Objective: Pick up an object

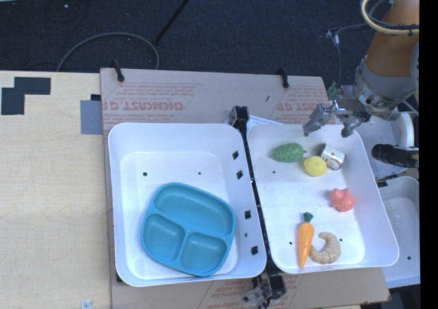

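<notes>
Hand [337, 120] hovers over the far edge of the right bin [383, 232], fingers spread, nothing between them.

Candidates are all in the right bin: green veg [287, 152] near the far side, lemon [315, 165] just beside a small white-and-silver piece [333, 157], red strawberry-like thing [341, 199] mid-right, carrot [304, 239] and a tan curled piece [326, 248] at the near end, those two touching or nearly so.

Handling, my read: all look like small plastic toy food, so light, rigid, smooth and a bit slippery, not fragile. Round ones can squirt out of a pinch.

- Lemon: closest to the hand, but the white piece crowds one side. Pinch across its short axis, away from that neighbour.
- Green veg: open floor all around, elongated. Close across the narrow width. Probably the cleanest pick.
- Carrot: grip mid-body across the width, though the tan piece blocks one finger.

Room: bin floor is open in the middle; walls are low. The strawberry sits nearer the right wall. Left bin [123, 164] carries a blue divided tray [188, 227], irrelevant here.
</notes>
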Controlling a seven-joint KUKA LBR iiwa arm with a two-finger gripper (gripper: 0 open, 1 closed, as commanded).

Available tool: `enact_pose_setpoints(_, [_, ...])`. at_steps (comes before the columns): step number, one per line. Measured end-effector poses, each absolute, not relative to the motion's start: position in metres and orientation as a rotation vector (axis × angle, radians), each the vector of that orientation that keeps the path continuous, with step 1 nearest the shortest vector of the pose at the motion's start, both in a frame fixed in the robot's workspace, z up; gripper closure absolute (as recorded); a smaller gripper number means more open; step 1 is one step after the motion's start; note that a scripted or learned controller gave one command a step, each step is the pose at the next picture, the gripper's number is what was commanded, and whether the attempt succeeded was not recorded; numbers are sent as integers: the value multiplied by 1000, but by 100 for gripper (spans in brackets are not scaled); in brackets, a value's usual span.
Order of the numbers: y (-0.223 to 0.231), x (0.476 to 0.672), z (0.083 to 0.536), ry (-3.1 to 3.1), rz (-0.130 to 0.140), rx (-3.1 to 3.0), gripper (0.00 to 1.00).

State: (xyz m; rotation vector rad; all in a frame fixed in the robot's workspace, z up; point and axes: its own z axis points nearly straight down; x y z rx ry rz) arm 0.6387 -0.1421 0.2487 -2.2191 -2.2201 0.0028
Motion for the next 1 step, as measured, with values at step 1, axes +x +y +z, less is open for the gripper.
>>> enact_pose_setpoints(1, [-147,640,203,-2218,7,-2217,0])
